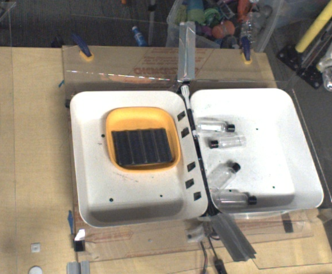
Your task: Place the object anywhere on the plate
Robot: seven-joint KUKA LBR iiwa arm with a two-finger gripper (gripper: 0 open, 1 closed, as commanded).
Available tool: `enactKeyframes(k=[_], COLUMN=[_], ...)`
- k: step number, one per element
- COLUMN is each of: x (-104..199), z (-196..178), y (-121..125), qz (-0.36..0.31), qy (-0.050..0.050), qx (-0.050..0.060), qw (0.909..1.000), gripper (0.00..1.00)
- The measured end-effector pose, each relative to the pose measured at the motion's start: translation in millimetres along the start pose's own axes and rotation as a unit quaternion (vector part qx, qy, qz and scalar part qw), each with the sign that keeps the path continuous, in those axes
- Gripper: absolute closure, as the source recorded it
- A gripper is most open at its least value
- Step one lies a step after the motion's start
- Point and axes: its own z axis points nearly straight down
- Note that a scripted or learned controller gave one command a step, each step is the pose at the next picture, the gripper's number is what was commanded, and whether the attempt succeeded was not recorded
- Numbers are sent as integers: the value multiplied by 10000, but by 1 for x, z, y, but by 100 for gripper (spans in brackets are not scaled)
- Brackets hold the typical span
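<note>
An orange plate (140, 115) with rounded corners lies in the middle of the left white bin (89, 164). A dark grey ribbed rectangular block (142, 146) rests flat on the plate and covers most of its floor. In the right white bin (271, 147), several clear vials with black caps lie on their sides along its left half. One vial (214, 127) is near the top and another (226, 143) lies just below it. A third vial (223, 174) is tilted, and one more (234, 198) lies at the front edge.
A divider with black tabs (187, 153) runs between the two bins. A cardboard sheet (154, 61) lies behind them, with a clear box of colourful toys (223, 10) further back. A yellow bar (323, 16) stands at the top right.
</note>
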Motion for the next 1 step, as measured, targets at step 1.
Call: enactKeyframes(k=[1], x=[0], z=[17], y=[0], qz=[-1072], qy=[1], qx=[-14], qw=[9942], gripper=[100])
